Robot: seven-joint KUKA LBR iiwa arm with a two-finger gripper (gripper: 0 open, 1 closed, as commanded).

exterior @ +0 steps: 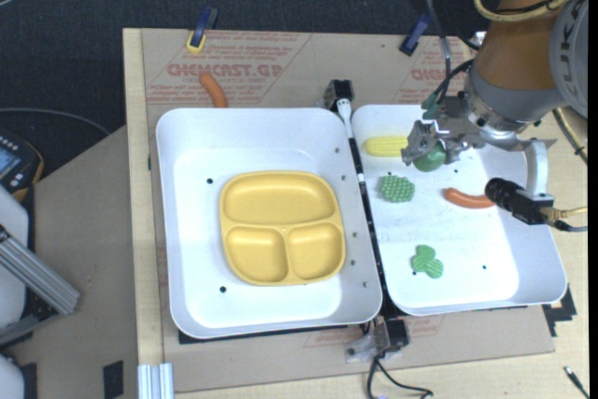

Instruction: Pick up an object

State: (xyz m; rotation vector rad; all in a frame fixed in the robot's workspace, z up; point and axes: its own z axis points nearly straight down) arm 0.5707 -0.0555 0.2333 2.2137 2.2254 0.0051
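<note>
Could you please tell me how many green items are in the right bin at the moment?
3: a round bumpy one mid-bin, a lobed one nearer the front, and one at the gripper. The arm may hide others.

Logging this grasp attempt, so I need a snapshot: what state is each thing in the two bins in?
Gripper: low in the right bin, against a green object.
Corn cob: lying flat, just left of the gripper.
Green bumpy piece: lying free.
Sausage: lying flat.
Green leafy piece: lying free.
Yellow tray: flat in the left bin.
</note>
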